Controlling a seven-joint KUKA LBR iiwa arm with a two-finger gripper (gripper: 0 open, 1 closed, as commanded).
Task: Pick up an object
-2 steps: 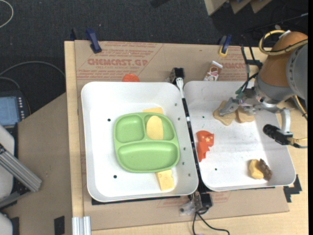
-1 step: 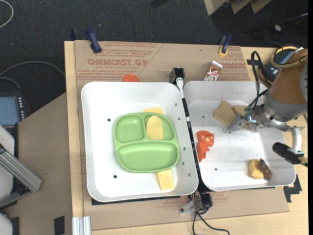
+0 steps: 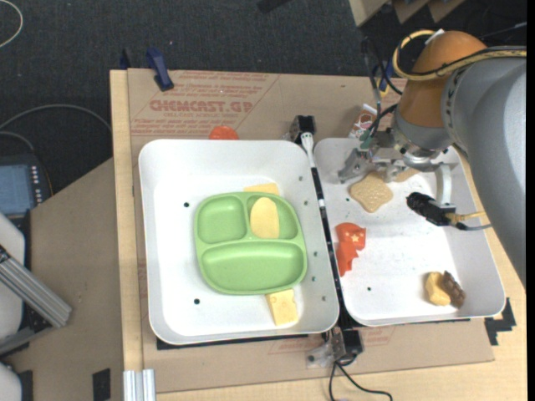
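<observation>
Claw hung right above the toast slice in the right bin; couldn't tell its grip state.

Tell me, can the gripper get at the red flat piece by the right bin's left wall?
Probably yes. The red flat piece lies uncovered in the right bin, with nothing on it. The gripper is above the same bin, near the tan bread slice.
</observation>
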